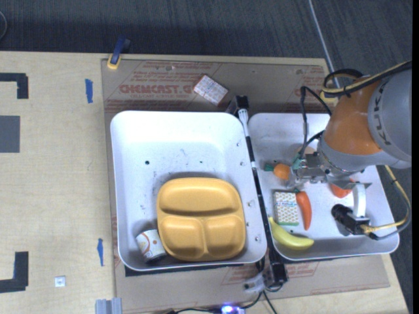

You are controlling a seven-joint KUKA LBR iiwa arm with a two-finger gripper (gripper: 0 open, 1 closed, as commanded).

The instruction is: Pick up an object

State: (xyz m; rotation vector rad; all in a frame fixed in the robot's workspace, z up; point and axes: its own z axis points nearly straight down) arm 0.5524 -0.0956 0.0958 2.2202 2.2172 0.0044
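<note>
Desk (52, 175): pale wood surface, with a printed cardboard sheet (157, 87) under both bins. Left bin (131, 129), white and shallow, centre-left of frame: holds a small white-and-orange cup (149, 243) lying in its lower left corner, touching a large yellow compartment tray (200, 218) that fills the bin's lower half. Small patterned card (209, 89): on the cardboard above the left bin, outside both bins. Right bin (275, 129), white, right of centre: holds a small orange ball (281, 171) near its left wall; below it a green-and-white patterned packet (286, 208); a banana (291, 237) along the lower left edge, just below the packet; a carrot (304, 209) upright in the frame, just right of the packet; a red-orange item (340, 190) partly hidden under the arm. Pincer (306, 169): low over the right bin, just right of the orange ball and just above the carrot's top; whether it is wide or narrow cannot be told, and nothing shows in its grip. Arm (357, 126): grey with an orange band, entering from the right edge.
</note>
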